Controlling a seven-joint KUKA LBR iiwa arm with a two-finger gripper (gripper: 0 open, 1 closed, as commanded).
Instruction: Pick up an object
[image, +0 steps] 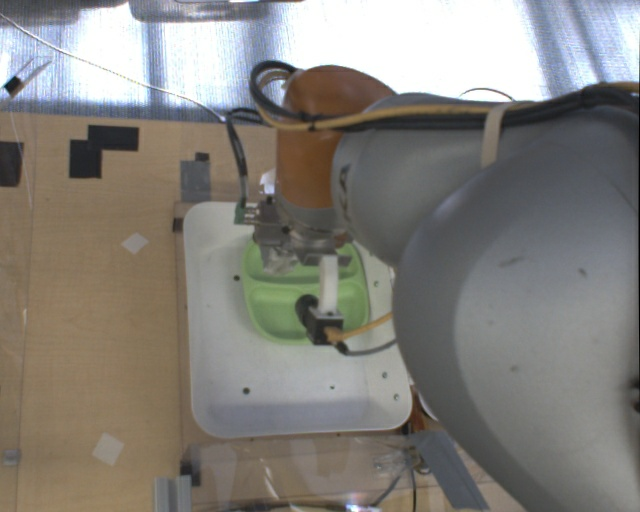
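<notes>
Where the arm (470, 250) comes in from the right, you will see it cover most of that side of the scene, its orange band (315, 140) sitting above the wrist and over the far part of a white bin (230, 380). Gripper (290, 262) is down in that bin, directly over a light green object (275, 310), which looks like a shallow tray or dish with a raised rim. Note that the wrist body hides the fingertips, so you cannot tell how wide the gripper stands, nor whether it touches or holds the green object. Green object lies in the far-middle part of the bin, its near and left edges exposed, its far edge under the wrist. A black fitting (318, 322) on a white stub hangs just above the object's right half, with a yellowish cable (365, 335) running off to the right. No brand, label or legible writing can be made out on the bin or the object. Black square marks (100, 148) sit on the bench (90, 330) at far left.
</notes>
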